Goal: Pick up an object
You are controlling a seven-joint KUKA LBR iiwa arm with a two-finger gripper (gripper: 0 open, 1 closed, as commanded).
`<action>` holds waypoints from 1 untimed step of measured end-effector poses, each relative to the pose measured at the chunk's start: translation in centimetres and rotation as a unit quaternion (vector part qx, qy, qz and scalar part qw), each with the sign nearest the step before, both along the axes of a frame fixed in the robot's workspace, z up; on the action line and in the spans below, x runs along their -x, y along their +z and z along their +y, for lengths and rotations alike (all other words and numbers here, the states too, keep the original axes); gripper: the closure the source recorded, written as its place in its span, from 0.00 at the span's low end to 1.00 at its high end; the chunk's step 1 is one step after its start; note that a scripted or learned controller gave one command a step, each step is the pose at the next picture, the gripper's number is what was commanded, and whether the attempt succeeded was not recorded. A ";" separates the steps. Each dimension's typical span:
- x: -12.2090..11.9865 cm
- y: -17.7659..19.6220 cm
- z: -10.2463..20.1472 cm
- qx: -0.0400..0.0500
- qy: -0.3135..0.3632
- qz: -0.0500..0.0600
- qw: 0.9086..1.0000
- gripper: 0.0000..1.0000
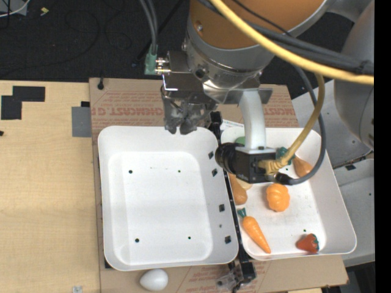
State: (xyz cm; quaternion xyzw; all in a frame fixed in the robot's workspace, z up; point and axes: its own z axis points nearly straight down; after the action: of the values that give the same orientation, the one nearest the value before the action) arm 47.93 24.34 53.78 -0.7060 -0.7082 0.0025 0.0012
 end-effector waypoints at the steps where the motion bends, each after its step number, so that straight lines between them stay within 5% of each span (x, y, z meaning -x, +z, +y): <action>1: 0.4 0.0 0.1 0.000 0.000 0.000 1.000 1.00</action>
State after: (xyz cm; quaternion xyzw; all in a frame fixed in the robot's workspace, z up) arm 47.55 24.39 53.73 -0.7057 -0.7085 0.0028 0.0011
